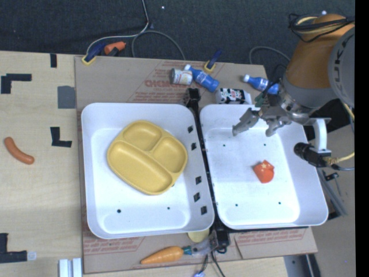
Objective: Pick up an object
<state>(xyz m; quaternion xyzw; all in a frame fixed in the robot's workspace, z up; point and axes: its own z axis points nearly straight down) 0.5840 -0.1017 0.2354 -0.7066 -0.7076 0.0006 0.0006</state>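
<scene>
So you've got two white bins side by side on the cardboard-topped bench, the left bin (92, 172) and the right bin (300, 206), and each one has exactly one thing in it. Left bin holds one yellow divided plate (147, 156), three compartments, sitting a bit toward the upper middle. Right bin holds one small red-orange object (263, 171), looks like a little toy tomato or strawberry, hard to say which, lying right of center and clear of the walls. Your gripper (258, 124) is hanging over the upper part of the right bin with its two fingers spread apart and nothing between them, so it's open and carrying nothing. The red thing is below it in the view, near but not touching. Outside the bins, you can count one toy carrot (163, 254) on the bench at the bottom edge, one toy sausage (18, 150) way off on the left, and three blue clamps along the back: one blue-and-white clamp (195, 76), another behind the right bin (256, 83), and one with a yellow and orange grip (104, 49) at the back left corner.
</scene>
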